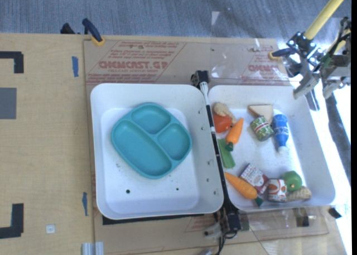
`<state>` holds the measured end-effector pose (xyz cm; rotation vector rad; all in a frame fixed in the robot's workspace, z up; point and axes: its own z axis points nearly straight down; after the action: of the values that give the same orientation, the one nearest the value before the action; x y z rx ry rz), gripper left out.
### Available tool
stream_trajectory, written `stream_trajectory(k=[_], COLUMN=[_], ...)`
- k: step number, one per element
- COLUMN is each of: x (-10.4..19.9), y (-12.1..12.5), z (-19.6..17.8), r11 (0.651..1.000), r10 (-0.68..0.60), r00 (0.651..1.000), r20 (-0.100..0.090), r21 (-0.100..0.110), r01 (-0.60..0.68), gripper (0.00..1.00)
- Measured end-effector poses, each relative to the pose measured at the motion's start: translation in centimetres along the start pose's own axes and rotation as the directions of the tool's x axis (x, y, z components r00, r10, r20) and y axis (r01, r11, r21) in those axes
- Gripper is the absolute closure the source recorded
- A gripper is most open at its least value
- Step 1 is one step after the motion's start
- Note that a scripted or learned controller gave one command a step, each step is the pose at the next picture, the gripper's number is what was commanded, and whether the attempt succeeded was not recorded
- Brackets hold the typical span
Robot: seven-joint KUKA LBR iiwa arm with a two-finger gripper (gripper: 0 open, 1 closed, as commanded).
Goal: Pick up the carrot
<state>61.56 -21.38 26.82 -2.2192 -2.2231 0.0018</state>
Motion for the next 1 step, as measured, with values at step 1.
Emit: stream_trajectory(k=[1], x=[9.26], y=[0.33], z=[9.68], r11=[0.996], r10=[0.086], r00=[0.996], r20=[-0.007], r21=[0.009], r01=[-0.085], gripper=[0.00])
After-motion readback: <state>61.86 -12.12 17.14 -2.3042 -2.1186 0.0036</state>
